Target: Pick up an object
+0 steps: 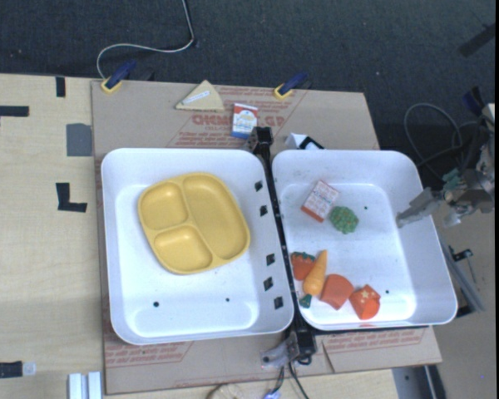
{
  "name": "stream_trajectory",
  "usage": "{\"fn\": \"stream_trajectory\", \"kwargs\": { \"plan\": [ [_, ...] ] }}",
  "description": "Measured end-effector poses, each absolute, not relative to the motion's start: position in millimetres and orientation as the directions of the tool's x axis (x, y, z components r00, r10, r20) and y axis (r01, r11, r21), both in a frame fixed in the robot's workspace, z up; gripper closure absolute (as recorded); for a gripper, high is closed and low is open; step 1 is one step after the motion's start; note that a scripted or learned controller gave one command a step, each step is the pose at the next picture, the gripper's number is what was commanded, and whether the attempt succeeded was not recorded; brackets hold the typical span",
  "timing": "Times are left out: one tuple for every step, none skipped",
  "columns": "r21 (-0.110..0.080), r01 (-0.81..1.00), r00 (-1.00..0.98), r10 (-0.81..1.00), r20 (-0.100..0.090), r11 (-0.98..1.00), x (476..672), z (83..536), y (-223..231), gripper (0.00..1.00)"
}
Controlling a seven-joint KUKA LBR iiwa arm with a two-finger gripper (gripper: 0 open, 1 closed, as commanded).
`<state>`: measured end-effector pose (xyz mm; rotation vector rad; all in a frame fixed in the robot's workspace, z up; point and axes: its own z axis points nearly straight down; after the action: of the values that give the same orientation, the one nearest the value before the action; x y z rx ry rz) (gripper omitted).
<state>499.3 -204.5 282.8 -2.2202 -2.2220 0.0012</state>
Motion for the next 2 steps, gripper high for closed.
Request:
{"fn": "stream_trajectory", "kwargs": {
  "plan": [
    [-0.005,1.000,-0.001,1.000,0.002,0.001,541.7,140,-165,0.00],
    [-0.003,1.000,-0.002,1.000,0.000,0.002,570.8,95,-138,0.00]
  ]
}}
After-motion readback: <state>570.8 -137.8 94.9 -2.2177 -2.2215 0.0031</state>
